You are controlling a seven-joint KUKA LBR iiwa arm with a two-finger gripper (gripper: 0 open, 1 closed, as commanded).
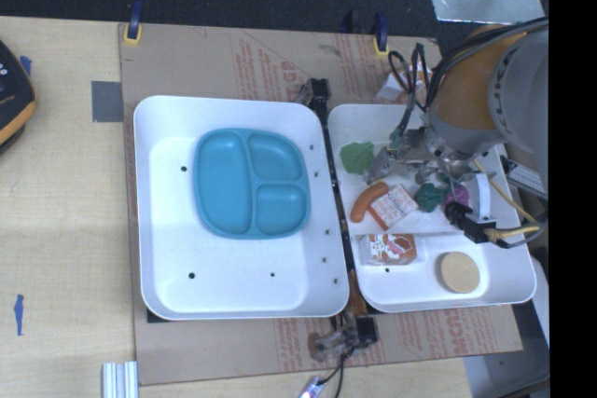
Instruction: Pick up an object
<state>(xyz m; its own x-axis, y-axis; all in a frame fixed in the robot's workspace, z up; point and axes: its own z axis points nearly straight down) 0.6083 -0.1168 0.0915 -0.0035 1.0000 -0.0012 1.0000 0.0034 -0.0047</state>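
The right bin (504, 289) holds several small items. A green leafy piece (356, 156) lies at its far left, with an orange sausage (367, 200) and a white-and-red packet (395, 205) just below it. A second red-printed packet (387, 249) and a round tan cookie (459, 272) lie nearer the front. My gripper (413, 165) hangs low over the middle of this bin, between the green piece and a small teal object (429, 196) with a purple piece (457, 198) beside it. The wrist hides what is directly beneath it.
The left bin (168, 284) carries a blue divided plate (251, 182). The grey arm with its orange band (476, 89) and black cables cover the right bin's far right corner. A yellow-and-black device (11, 98) sits at the bench's left edge.
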